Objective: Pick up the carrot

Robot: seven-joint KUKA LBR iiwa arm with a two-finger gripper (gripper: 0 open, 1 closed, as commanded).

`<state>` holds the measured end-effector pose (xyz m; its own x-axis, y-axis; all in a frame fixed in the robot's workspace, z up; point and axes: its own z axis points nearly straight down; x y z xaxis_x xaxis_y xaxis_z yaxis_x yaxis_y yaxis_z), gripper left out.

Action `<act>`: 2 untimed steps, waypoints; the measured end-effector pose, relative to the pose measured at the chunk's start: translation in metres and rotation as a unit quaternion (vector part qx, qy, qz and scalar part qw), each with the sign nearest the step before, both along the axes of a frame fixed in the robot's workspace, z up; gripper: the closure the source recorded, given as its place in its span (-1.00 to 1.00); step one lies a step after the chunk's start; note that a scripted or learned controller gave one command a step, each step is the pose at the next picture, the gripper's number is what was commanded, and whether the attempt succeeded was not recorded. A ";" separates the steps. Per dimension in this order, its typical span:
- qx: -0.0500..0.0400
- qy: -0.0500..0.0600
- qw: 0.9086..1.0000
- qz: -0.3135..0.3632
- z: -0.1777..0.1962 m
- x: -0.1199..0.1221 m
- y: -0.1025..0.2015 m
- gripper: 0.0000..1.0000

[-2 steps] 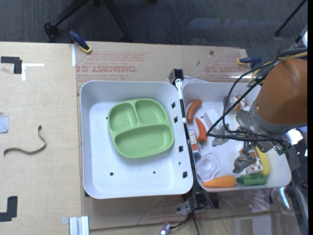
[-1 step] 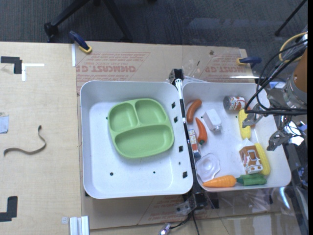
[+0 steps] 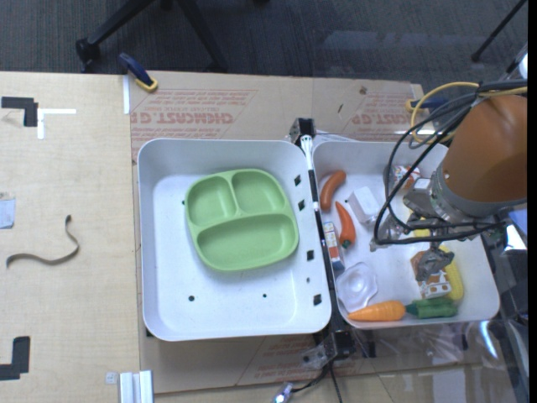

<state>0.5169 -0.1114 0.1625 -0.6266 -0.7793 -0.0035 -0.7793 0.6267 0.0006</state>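
Note:
The carrot (image 3: pixel 377 311) is orange and lies flat along the front wall of the right bin (image 3: pixel 482 250). A dark green piece (image 3: pixel 432 308) touches its right end. My gripper (image 3: pixel 430 264) hangs over the right half of that bin, under the orange wrist band (image 3: pixel 491 149). It is above and to the right of the carrot, apart from it. Directly beneath the gripper sit a yellow item (image 3: pixel 454 280) and a small printed box (image 3: pixel 434 290).
The right bin also holds a red-orange sausage (image 3: pixel 332 189), an orange-red pepper-like piece (image 3: pixel 345 224), a white block (image 3: pixel 363 202) and a clear plastic cup (image 3: pixel 358 282). A green divided plate (image 3: pixel 242 218) lies in the left bin (image 3: pixel 168 309). Cables (image 3: pixel 419 124) loop by the wrist.

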 end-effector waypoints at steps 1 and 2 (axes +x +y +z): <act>0.000 -0.002 0.960 0.281 0.029 -0.025 0.007 -1.00; 0.001 -0.001 0.881 0.473 0.017 -0.039 0.012 -1.00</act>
